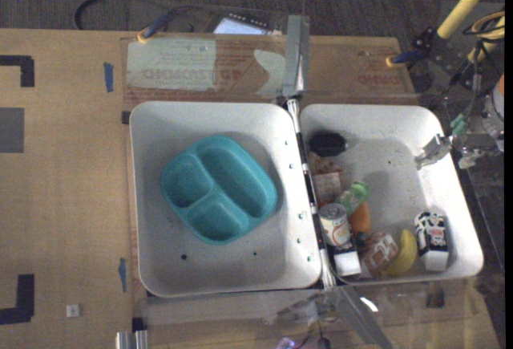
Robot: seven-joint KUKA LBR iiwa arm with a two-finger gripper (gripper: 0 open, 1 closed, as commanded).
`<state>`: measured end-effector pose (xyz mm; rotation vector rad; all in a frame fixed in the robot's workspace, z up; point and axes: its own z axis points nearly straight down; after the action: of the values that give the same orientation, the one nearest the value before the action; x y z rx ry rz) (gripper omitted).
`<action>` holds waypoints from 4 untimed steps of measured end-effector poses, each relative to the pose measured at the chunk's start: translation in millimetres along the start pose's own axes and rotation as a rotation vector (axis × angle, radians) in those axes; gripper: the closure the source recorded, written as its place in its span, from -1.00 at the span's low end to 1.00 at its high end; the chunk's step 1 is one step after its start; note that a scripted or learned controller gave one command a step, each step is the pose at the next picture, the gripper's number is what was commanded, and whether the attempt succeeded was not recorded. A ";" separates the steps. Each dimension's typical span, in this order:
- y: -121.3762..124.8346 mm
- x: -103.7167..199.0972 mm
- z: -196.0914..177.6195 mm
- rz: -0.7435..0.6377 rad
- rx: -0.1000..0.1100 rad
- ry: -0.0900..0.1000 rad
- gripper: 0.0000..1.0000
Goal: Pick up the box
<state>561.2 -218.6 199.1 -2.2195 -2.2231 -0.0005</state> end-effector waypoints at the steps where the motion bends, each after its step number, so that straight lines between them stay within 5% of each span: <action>1: 0.0 0.0 0.0 0.000 0.000 0.000 -1.00; 2: 0.0 0.0 0.0 0.000 0.000 0.000 -1.00; 3: 37.8 88.8 112.7 -0.222 -0.005 -0.002 -1.00; 4: 82.6 100.7 113.4 -0.092 0.003 -0.002 -1.00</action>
<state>643.6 -117.7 85.7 -2.1137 -2.3225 0.0048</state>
